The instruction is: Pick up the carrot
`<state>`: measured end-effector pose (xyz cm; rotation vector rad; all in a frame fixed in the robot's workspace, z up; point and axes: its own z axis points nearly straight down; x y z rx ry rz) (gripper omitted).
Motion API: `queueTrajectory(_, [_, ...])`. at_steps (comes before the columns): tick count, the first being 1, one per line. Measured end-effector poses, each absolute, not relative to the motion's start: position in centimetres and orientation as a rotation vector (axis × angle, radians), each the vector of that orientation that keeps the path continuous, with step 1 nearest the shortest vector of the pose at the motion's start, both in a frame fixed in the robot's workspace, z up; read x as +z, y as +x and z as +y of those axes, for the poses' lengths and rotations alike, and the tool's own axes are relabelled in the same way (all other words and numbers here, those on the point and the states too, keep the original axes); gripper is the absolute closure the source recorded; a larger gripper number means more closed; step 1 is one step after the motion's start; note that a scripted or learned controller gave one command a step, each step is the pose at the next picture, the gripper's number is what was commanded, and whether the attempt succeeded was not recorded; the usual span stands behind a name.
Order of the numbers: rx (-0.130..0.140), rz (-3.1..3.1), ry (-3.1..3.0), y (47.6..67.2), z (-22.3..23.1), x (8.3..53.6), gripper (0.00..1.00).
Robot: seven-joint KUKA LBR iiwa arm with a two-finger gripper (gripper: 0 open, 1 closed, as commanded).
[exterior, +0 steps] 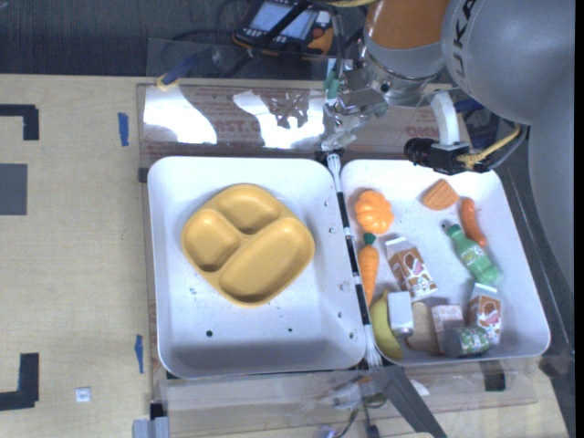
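Banana (384, 328) at frame bottom sits just below the carrot (368, 266), which lies long axis vertical by right bin's (525, 245) left wall, well below end effector (340, 135) at top center, w/ nothing held.

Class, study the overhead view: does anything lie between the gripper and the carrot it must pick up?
Nothing visible blocks a descent from above. The gripper sits above the bins' far edge; the carrot lies by the right bin's left wall, its top exposed. The pumpkin sits just beyond it and the small carton lies close beside it, crowding the fingers.
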<state>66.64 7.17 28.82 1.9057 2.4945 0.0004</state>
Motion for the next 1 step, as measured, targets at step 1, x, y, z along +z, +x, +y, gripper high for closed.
queueTrajectory(1, [-0.004, 2.688, 1.634, 64.90, 15.23, 25.56, 1.00])
